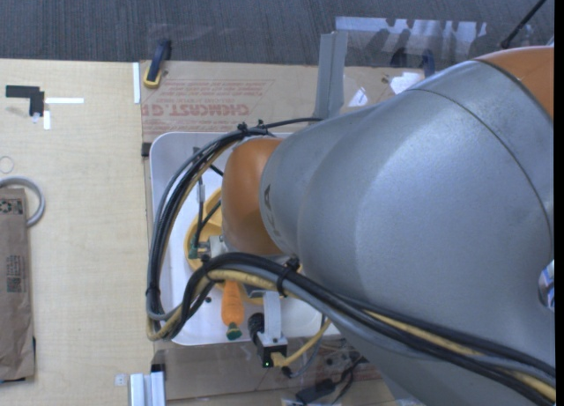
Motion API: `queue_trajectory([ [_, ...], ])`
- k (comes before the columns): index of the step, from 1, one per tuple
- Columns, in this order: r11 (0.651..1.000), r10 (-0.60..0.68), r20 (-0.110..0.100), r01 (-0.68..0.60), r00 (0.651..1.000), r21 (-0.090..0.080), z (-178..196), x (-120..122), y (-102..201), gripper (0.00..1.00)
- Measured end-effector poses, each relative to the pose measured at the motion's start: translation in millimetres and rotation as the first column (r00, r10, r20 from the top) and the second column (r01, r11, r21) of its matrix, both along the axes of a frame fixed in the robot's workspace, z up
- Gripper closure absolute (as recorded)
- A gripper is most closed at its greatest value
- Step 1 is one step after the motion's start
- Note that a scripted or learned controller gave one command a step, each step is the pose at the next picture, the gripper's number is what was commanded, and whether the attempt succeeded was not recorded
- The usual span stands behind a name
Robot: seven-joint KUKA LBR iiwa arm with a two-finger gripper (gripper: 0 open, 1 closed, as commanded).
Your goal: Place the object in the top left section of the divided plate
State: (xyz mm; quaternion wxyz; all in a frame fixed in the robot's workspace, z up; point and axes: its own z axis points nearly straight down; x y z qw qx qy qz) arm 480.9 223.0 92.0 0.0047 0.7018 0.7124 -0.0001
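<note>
My grey arm (414,219) reaches in from the right and covers most of the left white bin (167,153). Its orange band (247,193) sits over the bin's middle. The gripper (208,253) lies low at the band's left side, mostly hidden by cables. A yellow curved edge (194,235), which may be the divided plate's rim, shows just left of the gripper. An orange, carrot-like object (232,303) with a green end lies on the bin floor near the front edge, a little below the gripper and apart from it.
Black and yellow cables (163,246) loop from the wrist along the bin's left side. A cardboard sheet with red print (211,100) lies behind the bin, with a yellow-handled clamp (157,62) on it. A brown paper bag (13,281) lies at the far left of the wooden bench.
</note>
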Motion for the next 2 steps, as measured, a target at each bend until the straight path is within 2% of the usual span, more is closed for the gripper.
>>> queue_trajectory([
  [1,0.996,0.085,0.000,-0.085,0.996,0.001,0.0,-0.4,-1.1,1.00],
  [2,0.938,0.347,-0.009,-0.347,0.938,0.004,66.0,-3.2,-31.4,1.00],
])
